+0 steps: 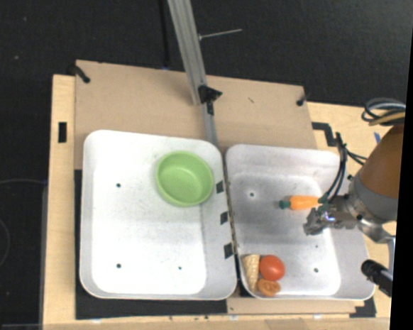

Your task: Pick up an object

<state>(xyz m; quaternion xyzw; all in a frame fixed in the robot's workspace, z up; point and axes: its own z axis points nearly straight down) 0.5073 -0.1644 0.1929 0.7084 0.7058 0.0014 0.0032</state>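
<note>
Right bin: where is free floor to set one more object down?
Free patch: the right bin floor between the carrot and the tomato. Crowded: the near left corner, and by the claw.

A round lime-green plastic bowl sits in the left white shallow bin, whose floor is speckled grey. In the right white bin lie an orange toy carrot with a green tip, a red tomato, an orange slice and a tan piece. The bench is pale brown.
</note>
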